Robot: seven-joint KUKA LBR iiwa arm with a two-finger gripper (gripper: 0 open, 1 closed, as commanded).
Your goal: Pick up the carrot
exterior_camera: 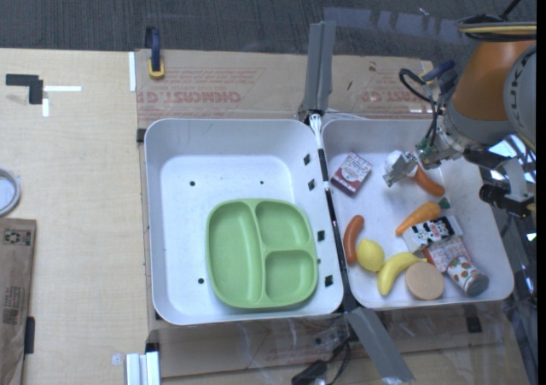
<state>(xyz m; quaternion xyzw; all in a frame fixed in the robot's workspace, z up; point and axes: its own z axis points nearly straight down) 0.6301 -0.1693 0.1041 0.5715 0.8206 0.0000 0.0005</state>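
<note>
At the far left edge of the bench (pixel 77 170) lie a partly cut-off roll of tape (pixel 7 193) and a brown paper bag (pixel 15 285) printed with a recycling mark; its other print is too small to read. A black bracket (pixel 26 84) and white tape marks sit further back. The surface is pale wood, and dark carpet fills the room behind it. A blue-and-yellow clamp (pixel 153 52) pins a sheet of brown cardboard (pixel 230 86) whose red lettering, upside down from here, seems to read "CHEMCAST GP".

The left bin (pixel 171 204) holds a green divided plate (pixel 260 252). In the right bin (pixel 503 247) lie a small red packet (pixel 351 172) with an unreadable label, a red sausage (pixel 351 236), a lemon (pixel 369 254), a banana (pixel 396 271), a round tan biscuit (pixel 425 282), a tipped can (pixel 461 271) with tomato pictures and a small carton (pixel 432 231) with a black-and-white pattern.

The carrot (pixel 421 215) lies tilted near the bin's middle, just above the carton, green top pointing right. A second orange piece (pixel 426 180) lies just beside the gripper (pixel 401 172), which hangs low over the bin's back half, apart from the carrot. Whether its fingers are open or closed I cannot tell; the metal there is a blur. The arm (pixel 490 89), orange band showing, is cut off by the right edge.
</note>
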